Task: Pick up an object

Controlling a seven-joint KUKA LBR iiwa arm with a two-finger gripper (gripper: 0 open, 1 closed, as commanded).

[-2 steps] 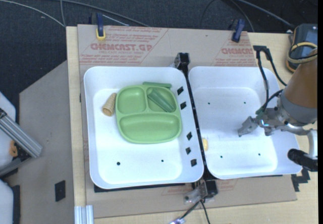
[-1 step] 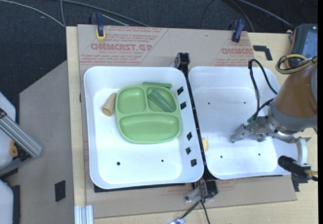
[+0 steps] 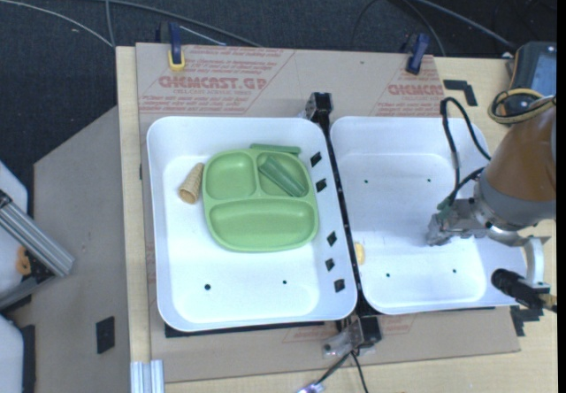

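Objects for picking are seen in the left bin (image 3: 177,294): a green divided plate (image 3: 261,212), a darker green piece (image 3: 283,175) lying in its upper right compartment, and a tan cone-shaped item (image 3: 190,184) touching the plate's left edge. A small yellow thing (image 3: 358,252) is wedged at the seam between the two bins, just inside the right bin (image 3: 398,294); what it is cannot be made out. The plate is rounded, pale green, with three compartments, and lies flat near the middle of its bin. The tool (image 3: 445,225) is held low over the right bin's floor, near its right side, well apart from every object, with the grey and orange arm (image 3: 522,172) behind it. Whether the tool stands apart or together cannot be told. Black cables cross the bench (image 3: 230,73), and blue clamps (image 3: 176,46) grip its far edge.
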